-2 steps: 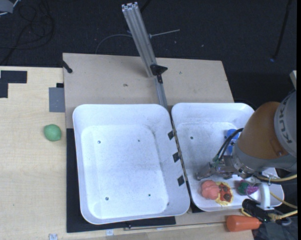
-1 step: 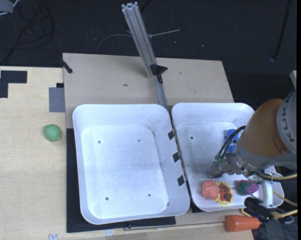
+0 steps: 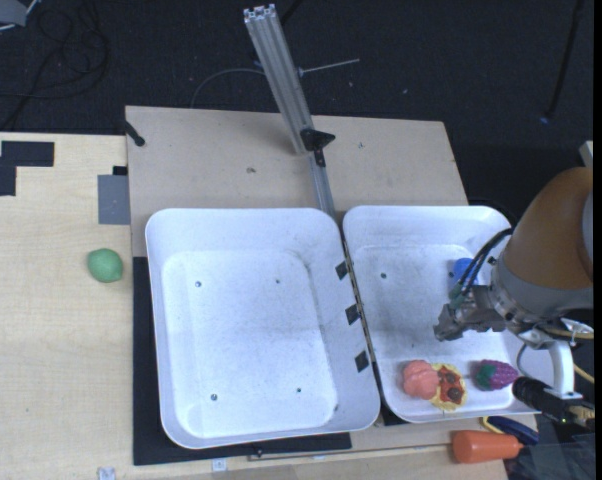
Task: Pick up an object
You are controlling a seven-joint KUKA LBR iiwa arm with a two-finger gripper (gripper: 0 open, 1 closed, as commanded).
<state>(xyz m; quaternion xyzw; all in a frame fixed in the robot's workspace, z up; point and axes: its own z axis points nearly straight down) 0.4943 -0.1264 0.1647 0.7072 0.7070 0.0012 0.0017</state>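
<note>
Down in the right bin (image 3: 411, 230) we see our gripper (image 3: 459, 325), though we cannot tell its state. Near that bin's front edge lie a pink object (image 3: 418, 378), a yellow-red one (image 3: 448, 386) touching it, and a purple one (image 3: 495, 374).

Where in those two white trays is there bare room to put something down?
The left tray is bare. In the right tray, the upper left is free; its lower right is crowded by the claw, pink toy, yellow toy and purple toy.
</note>
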